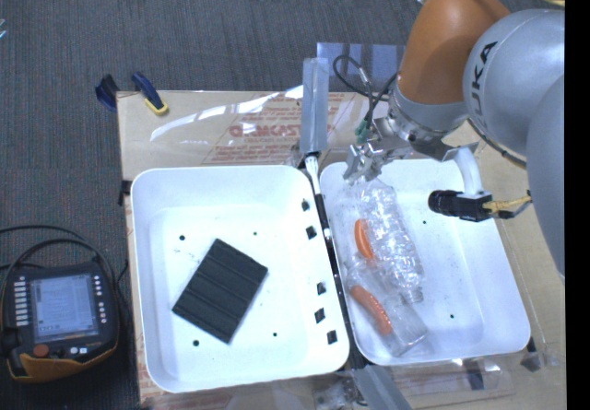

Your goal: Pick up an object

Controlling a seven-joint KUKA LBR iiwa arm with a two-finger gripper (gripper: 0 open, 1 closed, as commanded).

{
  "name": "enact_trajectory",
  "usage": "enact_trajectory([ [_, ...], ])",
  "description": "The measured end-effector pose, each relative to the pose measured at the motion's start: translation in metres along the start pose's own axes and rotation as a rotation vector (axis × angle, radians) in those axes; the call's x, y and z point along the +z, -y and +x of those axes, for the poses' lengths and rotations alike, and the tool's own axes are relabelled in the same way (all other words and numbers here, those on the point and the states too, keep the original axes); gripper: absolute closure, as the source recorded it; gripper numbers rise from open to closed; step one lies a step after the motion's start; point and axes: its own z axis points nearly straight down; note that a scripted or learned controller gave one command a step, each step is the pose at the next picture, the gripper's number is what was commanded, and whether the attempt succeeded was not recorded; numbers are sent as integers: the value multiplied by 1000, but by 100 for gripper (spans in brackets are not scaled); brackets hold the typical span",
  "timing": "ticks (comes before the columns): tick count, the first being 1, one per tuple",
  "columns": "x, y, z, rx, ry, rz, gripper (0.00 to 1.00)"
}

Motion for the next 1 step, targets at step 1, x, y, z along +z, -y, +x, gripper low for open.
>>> enact_trajectory([
  [1, 7, 3, -11, -81, 0, 2, 100],
])
